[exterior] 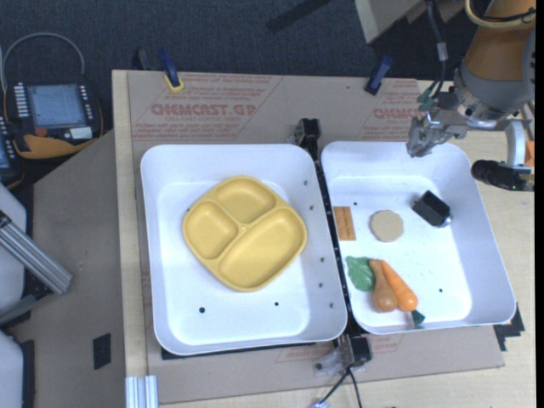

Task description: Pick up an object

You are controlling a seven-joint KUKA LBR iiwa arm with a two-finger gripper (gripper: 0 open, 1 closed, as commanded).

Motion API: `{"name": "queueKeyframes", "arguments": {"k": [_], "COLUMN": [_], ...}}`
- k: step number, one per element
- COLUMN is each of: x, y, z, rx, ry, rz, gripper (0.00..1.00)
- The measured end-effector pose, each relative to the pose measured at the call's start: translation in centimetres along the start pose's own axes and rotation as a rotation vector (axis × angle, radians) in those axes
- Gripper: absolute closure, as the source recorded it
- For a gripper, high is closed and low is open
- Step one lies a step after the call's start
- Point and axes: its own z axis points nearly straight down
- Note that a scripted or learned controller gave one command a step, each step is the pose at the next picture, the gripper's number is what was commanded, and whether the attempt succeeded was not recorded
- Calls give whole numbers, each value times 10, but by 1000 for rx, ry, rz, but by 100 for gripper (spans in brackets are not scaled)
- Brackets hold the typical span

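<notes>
Gripper point(419, 145) above right bin point(484, 228) rim; carrot point(398, 286) beside green piece point(360, 272).

A carrot point(396, 287), leaf point(360, 272), tan disc point(387, 225), black block point(431, 207) and orange card point(343, 223) are seen lying apart in the right bin point(476, 262).

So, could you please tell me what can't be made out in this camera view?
- Gripper: too small and blurred to tell its state, above the right bin's far rim.
- Arm: cut off by the top and right edges.
- Green item: partly covered by the carrot; identity unclear.
- Black block: too small to identify.
</notes>
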Motion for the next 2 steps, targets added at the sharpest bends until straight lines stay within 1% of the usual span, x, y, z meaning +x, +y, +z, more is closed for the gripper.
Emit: {"name": "queueKeyframes", "arguments": {"k": [1, 2], "x": [-9, 34], "y": [-2, -4], "z": [-55, -52], "rx": [0, 7], "ry": [0, 1], "rz": [1, -1], "gripper": [100, 100]}}
